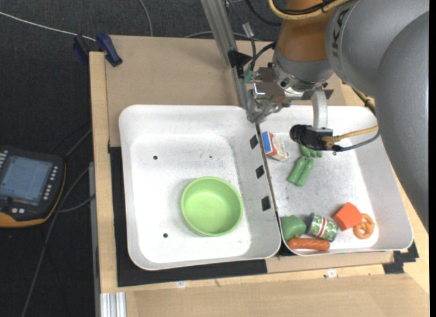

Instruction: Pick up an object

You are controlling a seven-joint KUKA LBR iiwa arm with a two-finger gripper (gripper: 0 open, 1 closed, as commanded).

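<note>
Small carton (274, 145), white and red, is the likeliest pick. It lies in the right bin (392, 200) near its upper left corner, just below and slightly right of the gripper (261, 106).

Taken from the left, a green bowl (211, 205) sits alone in the left bin (136, 172). The gripper hangs over the wall between the bins, at their far edge, and whether the claw is spread or pressed together I cannot tell. Right of the carton lies a long green piece (300, 170), its long axis slanting from upper right to lower left. Along the near edge are a green lump (292, 225), a red sausage (310, 244), a small can (321, 227), an orange block (347, 215) and a pretzel (364, 227).

The print on the carton and the can's label is too small to read.
</note>
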